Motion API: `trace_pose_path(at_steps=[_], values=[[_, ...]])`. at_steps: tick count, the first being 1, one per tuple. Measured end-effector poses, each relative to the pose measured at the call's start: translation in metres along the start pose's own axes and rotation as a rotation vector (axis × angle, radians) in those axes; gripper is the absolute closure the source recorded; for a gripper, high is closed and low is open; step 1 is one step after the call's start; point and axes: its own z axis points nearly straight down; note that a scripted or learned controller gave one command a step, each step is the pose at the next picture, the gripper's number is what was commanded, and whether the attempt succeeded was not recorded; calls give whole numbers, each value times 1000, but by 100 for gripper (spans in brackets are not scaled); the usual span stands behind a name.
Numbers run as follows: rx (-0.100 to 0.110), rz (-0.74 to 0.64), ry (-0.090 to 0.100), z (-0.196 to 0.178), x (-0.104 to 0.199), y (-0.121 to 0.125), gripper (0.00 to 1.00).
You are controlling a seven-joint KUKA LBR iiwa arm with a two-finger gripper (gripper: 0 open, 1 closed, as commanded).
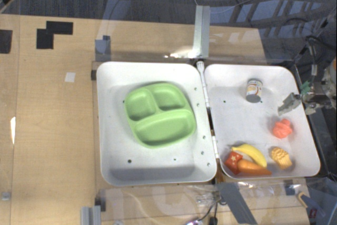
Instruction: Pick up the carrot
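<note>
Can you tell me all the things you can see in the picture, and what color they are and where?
white bins: 2, white, side by side on the bench
divided plate: 1, green, in the middle of the left bin
can: 1, silver with a label, near the back of the right bin
pink toy: 1, pinkish red, right side of the right bin; too small to tell what it is
banana: 1, yellow, front of the right bin
carrot: 1, orange, front edge of the right bin, just in front of the banana
strawberry: 1, red, front left corner of the right bin, beside the carrot
bumpy yellow toy: 1, yellow-orange, front right of the right bin
gripper: 1, grey, over the right bin's right side
</note>
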Motion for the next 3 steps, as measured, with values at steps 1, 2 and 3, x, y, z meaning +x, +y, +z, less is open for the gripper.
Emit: trace_pose_path(at_steps=[1,2,3], values=[[-5,-6,-1,-11,1,2,100],[-10,-12,-2,-22,2,4,100],[-15,-19,-4,-34,2,6,100]])
